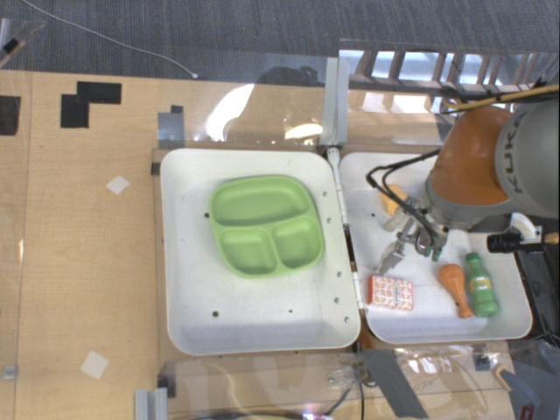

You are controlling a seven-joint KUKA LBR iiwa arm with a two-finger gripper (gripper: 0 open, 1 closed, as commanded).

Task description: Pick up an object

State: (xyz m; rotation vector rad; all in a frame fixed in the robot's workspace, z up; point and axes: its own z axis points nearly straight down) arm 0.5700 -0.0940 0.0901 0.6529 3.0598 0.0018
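Red-and-white carton [391, 293] lying flat in the right bin [437, 326], just below the jaws [393, 254], which hang released above it, orange item [454, 287] and green bottle [479, 283] to their right, a yellow object [391, 198] half hidden behind the arm [490, 160], green divided tray [265, 224] in the left bin [254, 331].

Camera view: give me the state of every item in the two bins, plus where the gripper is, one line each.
green divided plate: flat in the left bin
red-and-white packet: flat in the right bin
green bottle: on its side
orange piece: lying against the bottle
gripper: above the packet, nothing visibly held
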